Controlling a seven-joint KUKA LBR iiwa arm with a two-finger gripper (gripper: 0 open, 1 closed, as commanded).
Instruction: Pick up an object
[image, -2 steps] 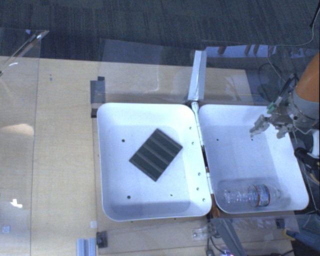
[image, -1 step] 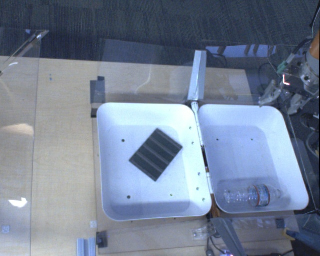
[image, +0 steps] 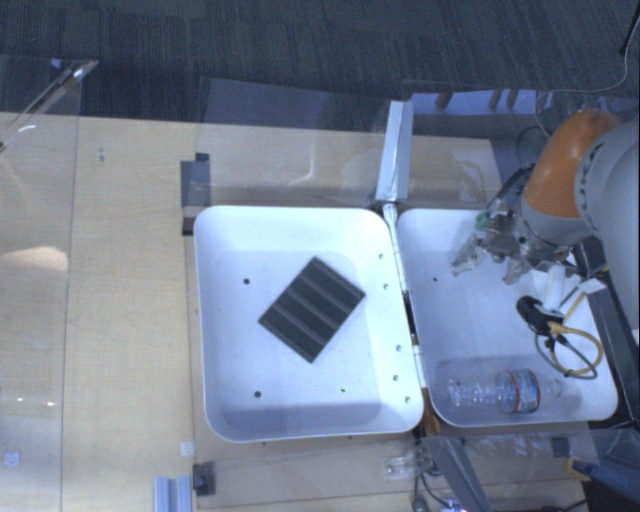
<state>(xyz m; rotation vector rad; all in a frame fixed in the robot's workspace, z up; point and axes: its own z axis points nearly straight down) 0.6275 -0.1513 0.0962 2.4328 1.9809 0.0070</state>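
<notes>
In the upper part of the right bin (image: 470, 330), at the right of the frame, the hand (image: 493, 262) hangs over bare white floor. It is spread, with nothing between its two tips. The arm (image: 565, 180) comes in over the bin's upper right corner, so that corner and the top edge there are crowded.

The clear plastic bottle (image: 495, 390) lies on its side along the lower edge of the same bin. It is just beside the bottom wall and well apart from the hand. White floor lies open between the two, and the bin's left wall stands free of both.

In the left bin (image: 240, 380), near the middle of the frame, a dark ribbed slab (image: 312, 308) lies flat and is turned diamond-wise. Its corners point toward the walls, yet none of them reaches a wall. Open floor rings it on every side, widest at the lower left.

The two bins meet along a narrow seam running down the frame. To the left of them the pale wooden desk (image: 120, 300) stretches bare to the frame's edge.
</notes>
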